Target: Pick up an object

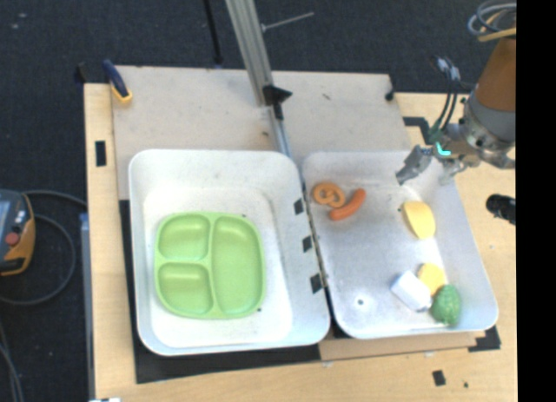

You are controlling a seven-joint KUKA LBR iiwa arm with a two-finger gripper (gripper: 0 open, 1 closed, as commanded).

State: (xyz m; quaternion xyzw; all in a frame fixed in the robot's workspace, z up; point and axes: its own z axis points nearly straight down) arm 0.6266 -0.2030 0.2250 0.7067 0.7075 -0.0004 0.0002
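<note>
The counter [200, 114] bears two white bins [217, 166]. The left bin holds one green plate [210, 265]. Right of the plate lie six small items; the sausage [347, 205] points up-right. The tool [432, 162] hangs open above them.

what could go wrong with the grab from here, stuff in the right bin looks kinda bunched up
1. The gripper hovers at the right bin's upper rim with nothing between its fingers; a descent here may clip the rim.
2. The white block, small yellow piece and green broccoli-like item sit packed together, so a pick there could nudge or catch two.
3. The pretzel touches the sausage; grabbing one may drag the other.
</note>
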